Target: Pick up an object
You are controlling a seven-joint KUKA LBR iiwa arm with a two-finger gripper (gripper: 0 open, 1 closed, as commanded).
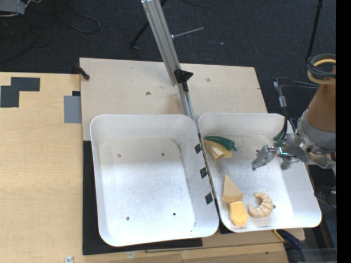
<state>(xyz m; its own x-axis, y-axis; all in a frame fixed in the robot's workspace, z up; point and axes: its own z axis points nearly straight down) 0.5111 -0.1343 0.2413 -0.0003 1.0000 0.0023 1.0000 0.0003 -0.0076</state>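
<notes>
My claw (267, 156) hangs over the right bin (299, 217), near its right wall; I cannot tell whether it is parted or closed, and I see nothing in it. The candidates all lie in this bin: a green-and-yellow piece (219, 146) at the left wall, a tan wedge (231, 189) with a yellow block (238, 213) just below it, and a curled shrimp-like piece (261, 205) beside them. The curled piece looks nearest and stands free of the walls, so I would centre over it, straddle its narrow width, and descend straight to avoid nudging the block.
</notes>
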